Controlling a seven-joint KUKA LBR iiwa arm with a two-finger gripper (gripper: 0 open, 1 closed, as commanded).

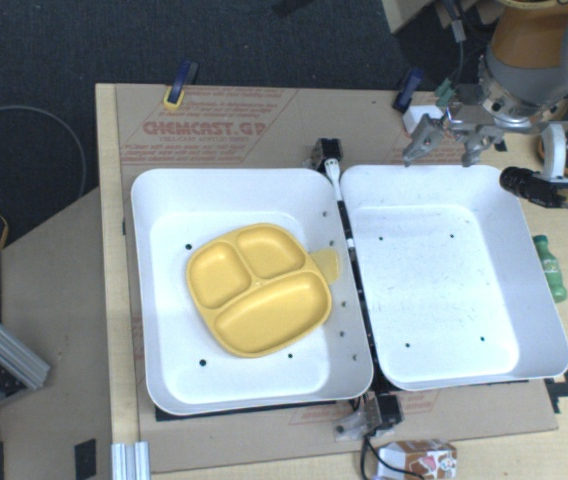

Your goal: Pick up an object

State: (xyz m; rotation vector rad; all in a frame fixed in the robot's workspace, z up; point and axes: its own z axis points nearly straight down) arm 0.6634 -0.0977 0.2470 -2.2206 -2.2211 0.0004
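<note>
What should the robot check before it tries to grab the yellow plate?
1. Is there a thing to grab? The yellow plate, split into three compartments, lies in the left bin: ok.
2. Is the plate out in the open? Nothing lies on it or over it: ok.
3. Is the gripper above the plate? No, it hangs over the far rim of the right bin, well away from the plate: not ok.
4. Is the gripper free? Nothing shows between its fingers, which are spread apart: ok.
5. Is the way across clear? Only the rims where the bins meet lie between gripper and plate: ok.
</note>
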